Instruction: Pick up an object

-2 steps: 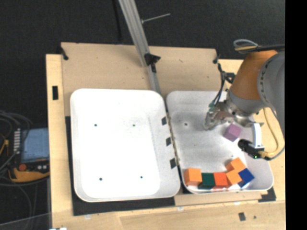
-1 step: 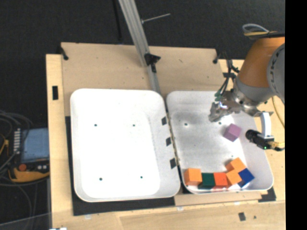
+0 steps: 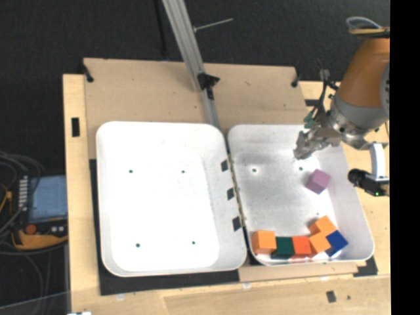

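Gripper (image 3: 302, 151) fingers too blurred to tell.

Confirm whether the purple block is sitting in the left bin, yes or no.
No: the purple block lies in the right bin, apart from the cluster of blocks along that bin's near edge and just below the gripper.

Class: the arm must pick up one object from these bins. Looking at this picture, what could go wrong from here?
1. The blocks along the right bin's near edge, such as the green block, sit packed together, so fingers may not fit between them.
2. The purple block lies loose; the gripper could nudge it away.
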Available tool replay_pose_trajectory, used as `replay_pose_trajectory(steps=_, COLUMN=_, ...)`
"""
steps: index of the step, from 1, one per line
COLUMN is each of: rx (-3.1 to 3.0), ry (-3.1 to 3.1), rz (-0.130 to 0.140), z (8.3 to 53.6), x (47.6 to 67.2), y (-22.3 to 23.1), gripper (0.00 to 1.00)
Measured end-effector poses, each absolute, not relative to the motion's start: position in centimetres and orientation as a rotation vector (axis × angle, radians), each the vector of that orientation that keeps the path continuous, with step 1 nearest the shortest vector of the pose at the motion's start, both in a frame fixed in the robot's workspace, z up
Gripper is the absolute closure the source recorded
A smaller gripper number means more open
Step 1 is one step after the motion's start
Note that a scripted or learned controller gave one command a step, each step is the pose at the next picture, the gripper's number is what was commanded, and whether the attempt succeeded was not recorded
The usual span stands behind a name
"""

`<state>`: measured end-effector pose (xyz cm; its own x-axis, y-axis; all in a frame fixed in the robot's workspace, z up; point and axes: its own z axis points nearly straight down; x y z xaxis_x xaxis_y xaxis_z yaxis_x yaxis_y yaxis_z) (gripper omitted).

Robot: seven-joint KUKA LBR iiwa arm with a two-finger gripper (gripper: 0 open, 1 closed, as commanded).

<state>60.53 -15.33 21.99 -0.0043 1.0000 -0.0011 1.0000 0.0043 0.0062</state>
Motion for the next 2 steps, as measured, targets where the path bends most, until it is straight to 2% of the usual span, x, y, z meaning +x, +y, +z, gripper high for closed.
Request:
replay_pose_trajectory(steps=1, rx=2.211, ry=2.229, rz=0.003, z=22.4, x=60.6, y=-15.3, gripper=1.0)
replay_pose_trajectory(steps=2, rx=2.215, ry=2.229, rz=0.0, z=22.4, x=58.5, y=-10.0, gripper=1.0)
